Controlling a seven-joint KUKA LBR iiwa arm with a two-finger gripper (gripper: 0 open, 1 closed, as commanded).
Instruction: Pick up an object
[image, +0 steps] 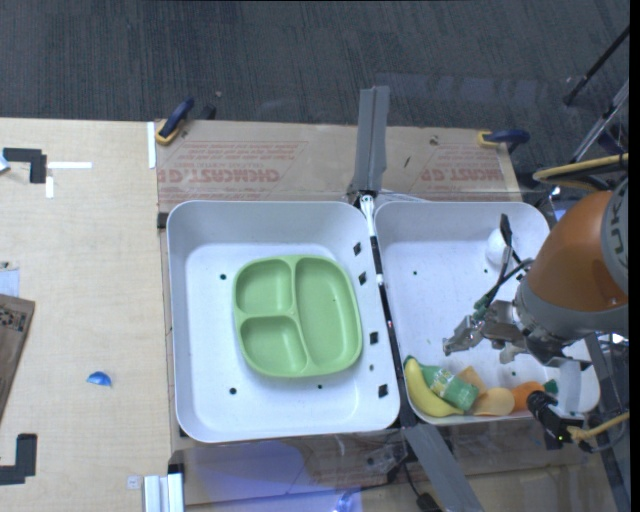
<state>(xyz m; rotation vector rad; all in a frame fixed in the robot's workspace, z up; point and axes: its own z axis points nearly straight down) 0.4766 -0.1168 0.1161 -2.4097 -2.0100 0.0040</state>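
Note:
In the right bin, several toy food items lie along the near wall: a yellow banana, a green item, a tan-orange piece and a small orange one. My gripper hangs low over the bin floor, just above and slightly right of that cluster, at the end of the orange-banded arm. Nothing shows between the fingers.
The left bin holds a green three-compartment plate. A small white object sits near the right bin's far right side. A grey divider post rises between the bins at the back. A small blue piece lies on the bench at left.

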